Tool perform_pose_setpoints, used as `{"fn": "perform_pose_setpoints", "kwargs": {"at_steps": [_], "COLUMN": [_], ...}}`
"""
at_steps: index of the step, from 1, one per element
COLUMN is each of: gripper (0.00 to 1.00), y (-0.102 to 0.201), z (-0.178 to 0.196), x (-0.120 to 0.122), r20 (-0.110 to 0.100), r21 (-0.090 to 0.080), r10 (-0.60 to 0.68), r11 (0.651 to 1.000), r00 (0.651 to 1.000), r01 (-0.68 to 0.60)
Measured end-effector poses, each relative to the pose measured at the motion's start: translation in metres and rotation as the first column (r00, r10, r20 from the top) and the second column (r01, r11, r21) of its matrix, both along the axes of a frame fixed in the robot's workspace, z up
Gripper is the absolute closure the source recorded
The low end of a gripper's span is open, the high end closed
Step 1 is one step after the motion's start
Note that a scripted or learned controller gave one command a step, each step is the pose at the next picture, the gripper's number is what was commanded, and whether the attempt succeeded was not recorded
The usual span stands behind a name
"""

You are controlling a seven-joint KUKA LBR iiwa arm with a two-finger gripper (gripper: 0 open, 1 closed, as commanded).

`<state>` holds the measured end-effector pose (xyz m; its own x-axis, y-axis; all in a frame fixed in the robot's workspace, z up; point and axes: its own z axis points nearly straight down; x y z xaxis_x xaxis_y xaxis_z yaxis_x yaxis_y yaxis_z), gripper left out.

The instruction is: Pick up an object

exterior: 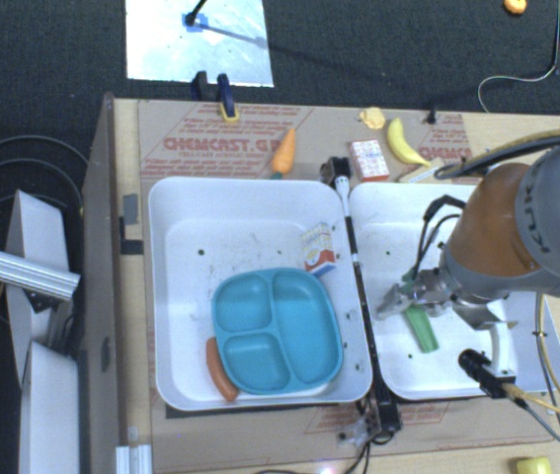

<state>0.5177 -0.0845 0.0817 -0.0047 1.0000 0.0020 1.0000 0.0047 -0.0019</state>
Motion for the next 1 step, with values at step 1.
{"fn": "perform_pose_setpoints", "kwargs": {"at_steps": [1], "gripper": [1.00], "y": [-0.0019], "z": [0.0132], "x": [0.0023], "r20": [0.005], "r21": [-0.001], "r10": [-0.002], "r11": [1.000], "r00": [1.000], "r01": [0.002]}}
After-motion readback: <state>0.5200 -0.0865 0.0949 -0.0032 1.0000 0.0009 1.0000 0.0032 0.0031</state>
